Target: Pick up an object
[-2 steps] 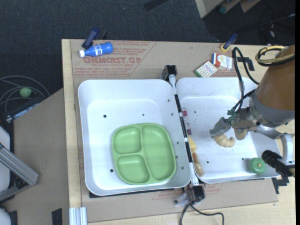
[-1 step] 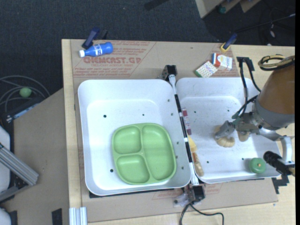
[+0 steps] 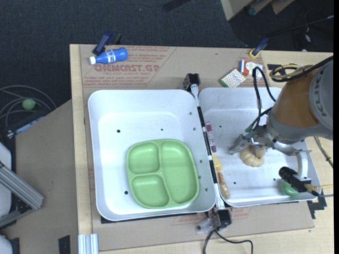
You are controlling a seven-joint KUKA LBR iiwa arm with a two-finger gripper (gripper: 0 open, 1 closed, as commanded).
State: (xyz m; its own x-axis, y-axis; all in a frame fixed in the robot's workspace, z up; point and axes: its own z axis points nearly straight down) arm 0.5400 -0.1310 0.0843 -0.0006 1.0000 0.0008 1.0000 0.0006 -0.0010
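A tan, bread-like lump (image 3: 253, 157) lies in the middle of the right white bin (image 3: 233, 102). My gripper (image 3: 248, 144) hangs right over the lump's upper edge, its grey fingers spread to either side with nothing held between them. A small green object (image 3: 291, 190) rests near the right bin's front right corner, partly covered by the robot's own parts. The left white bin (image 3: 106, 115) holds a green divided plate (image 3: 161, 172).
A small tan piece (image 3: 224, 187) sits at the front left edge of the right bin, by the divider. Behind the bins on the bench lie a blue and white bottle (image 3: 109, 56) and a small patterned card (image 3: 232, 79). Cables trail at the back right.
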